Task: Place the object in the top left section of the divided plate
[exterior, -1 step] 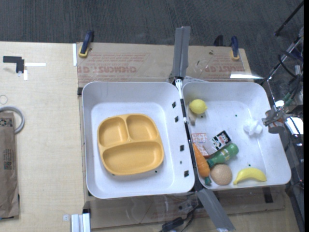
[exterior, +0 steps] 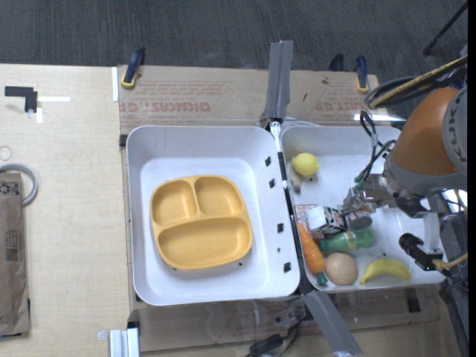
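Note:
The yellow divided plate (exterior: 201, 222) lies in the left bin (exterior: 141, 199), with two small sections at its far side and one large section at its near side; all three sections are bare. My gripper (exterior: 355, 208) hangs low over the middle of the right bin (exterior: 335, 141). It is just above a green bottle-like object (exterior: 348, 239) and beside a small white packet (exterior: 315, 217). Nothing can be seen held in it.
The right bin also holds a yellow lemon (exterior: 305, 163) at the back, an orange carrot (exterior: 312, 253) along the left wall, a tan round object (exterior: 341, 268) and a banana (exterior: 385, 271) at the front. A grey divider bar (exterior: 280, 80) runs between the bins.

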Controlling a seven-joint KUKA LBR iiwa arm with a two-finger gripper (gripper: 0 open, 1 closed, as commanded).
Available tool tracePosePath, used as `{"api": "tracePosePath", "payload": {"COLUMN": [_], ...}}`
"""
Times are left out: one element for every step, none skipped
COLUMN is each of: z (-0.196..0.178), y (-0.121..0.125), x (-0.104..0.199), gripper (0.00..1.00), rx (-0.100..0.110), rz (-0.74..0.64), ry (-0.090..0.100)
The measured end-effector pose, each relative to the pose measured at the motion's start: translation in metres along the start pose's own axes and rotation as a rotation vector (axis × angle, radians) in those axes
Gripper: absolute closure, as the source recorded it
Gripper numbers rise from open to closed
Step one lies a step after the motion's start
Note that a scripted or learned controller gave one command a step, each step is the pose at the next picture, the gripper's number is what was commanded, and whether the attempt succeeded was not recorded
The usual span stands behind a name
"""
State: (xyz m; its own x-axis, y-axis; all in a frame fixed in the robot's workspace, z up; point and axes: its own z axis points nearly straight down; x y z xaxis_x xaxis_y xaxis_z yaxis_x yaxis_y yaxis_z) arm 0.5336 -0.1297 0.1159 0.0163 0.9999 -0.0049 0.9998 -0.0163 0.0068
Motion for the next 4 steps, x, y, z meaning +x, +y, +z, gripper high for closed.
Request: {"api": "tracePosePath", "payload": {"z": [-0.075, -0.076, -0.076, -0.087], "y": [-0.057, -0.059, -0.06, -0.046], "x": [0.078, 0.149, 0.223, 0.33], "gripper": [1.0, 1.0, 1.0, 1.0], "rx": [0.011, 0.011, 0.011, 0.01], "rz": [0.013, 0.02, 0.047, -0.109], "ry": [0.004, 0.003, 0.002, 0.002]}}
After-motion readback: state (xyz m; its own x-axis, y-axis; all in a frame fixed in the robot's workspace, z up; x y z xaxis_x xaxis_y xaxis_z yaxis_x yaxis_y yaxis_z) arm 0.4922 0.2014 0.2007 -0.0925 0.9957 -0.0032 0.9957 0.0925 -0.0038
